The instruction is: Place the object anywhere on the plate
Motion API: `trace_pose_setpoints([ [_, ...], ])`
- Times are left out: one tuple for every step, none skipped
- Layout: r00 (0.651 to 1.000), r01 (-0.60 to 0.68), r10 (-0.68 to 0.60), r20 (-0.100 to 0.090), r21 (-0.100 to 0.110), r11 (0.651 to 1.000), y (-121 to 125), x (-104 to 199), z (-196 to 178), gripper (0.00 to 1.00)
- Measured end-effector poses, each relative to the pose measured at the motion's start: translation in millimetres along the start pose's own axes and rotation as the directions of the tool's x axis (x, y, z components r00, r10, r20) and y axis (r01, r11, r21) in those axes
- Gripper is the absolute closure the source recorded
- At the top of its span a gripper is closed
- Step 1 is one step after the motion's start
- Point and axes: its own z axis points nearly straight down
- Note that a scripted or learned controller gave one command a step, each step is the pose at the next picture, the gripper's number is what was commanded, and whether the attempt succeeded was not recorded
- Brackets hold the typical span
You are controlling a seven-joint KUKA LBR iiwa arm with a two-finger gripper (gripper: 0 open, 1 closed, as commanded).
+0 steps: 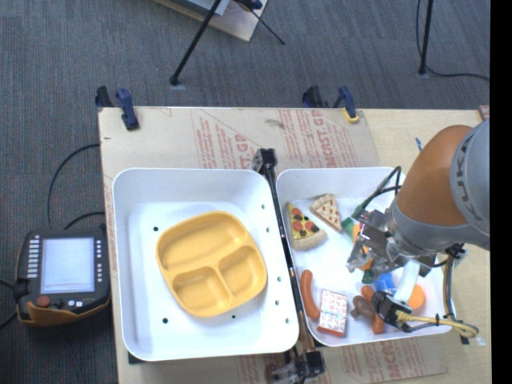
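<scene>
Hovering tool [370, 264] in right bin [320, 184], plate [211, 262] well apart

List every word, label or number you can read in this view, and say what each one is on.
Red print on the cardboard sheet under the bins: upside down and partly covered, not legible.
Print on the small red-and-white box in the right bin: too small to read.
Screen of the handheld pendant on the floor: washed out, nothing readable.
No readable text stands on the yellow plate.
</scene>
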Motion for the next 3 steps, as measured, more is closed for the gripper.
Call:
trace_pose_setpoints([
  [0.977, 0.213, -0.213, 0.000, -0.001, 0.977, -22.3, 30.1, -41.2, 1.00],
  [0.970, 0.242, -0.242, 0.002, 0.000, 0.970, -78.9, 94.3, -76.4, 1.00],
  [0.971, 0.239, -0.239, 0.004, 0.001, 0.971, -78.2, 92.9, -75.4, 0.00],
])
